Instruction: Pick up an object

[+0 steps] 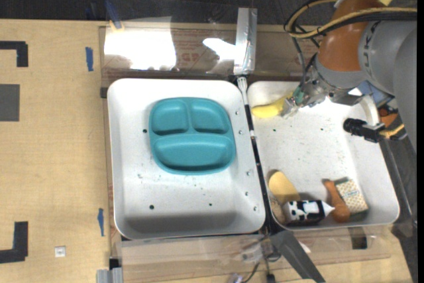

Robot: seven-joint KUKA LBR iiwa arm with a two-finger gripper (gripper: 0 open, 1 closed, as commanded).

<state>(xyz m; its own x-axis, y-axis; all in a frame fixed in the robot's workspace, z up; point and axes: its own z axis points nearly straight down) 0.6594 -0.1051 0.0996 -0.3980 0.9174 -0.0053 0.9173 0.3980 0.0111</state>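
The counter (53,142) carries two white bins. The left bin (126,195), mid-frame, holds a teal divided plate (192,134). The right bin (318,149) has the grey arm (371,43) reaching in from the upper right, its jaws (295,101) low at the bin's upper left, just beside a yellow object (265,110); I cannot tell how wide they stand. A black-and-white toy (306,210) lies at lower right.

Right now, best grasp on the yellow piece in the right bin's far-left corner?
Probably the yellow piece by its near long side, coming from above and the bin's middle. It lies flat and elongated against the right bin wall, beside the gripper.
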